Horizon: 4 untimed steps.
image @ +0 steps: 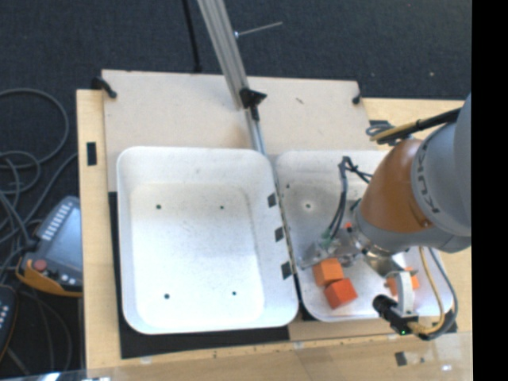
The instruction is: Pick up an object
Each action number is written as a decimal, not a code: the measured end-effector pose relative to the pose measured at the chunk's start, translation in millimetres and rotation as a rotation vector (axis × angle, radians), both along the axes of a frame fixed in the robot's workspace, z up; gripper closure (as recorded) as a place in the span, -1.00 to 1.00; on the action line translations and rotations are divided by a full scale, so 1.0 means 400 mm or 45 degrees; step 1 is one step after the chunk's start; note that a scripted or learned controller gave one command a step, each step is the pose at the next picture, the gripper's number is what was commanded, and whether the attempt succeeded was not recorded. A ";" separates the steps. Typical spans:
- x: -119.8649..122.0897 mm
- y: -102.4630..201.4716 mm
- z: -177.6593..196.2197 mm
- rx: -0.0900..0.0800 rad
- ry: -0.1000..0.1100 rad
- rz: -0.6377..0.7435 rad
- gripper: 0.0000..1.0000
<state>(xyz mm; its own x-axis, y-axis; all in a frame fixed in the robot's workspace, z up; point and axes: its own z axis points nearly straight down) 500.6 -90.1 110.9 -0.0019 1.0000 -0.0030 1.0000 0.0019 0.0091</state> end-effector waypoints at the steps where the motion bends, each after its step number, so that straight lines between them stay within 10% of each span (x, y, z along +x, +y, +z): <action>1: -0.037 0.004 -0.031 0.000 0.002 -0.007 -1.00; 2: -0.033 0.002 -0.005 -0.001 -0.004 -0.011 1.00; 4: 0.009 0.395 0.331 0.008 0.005 0.012 1.00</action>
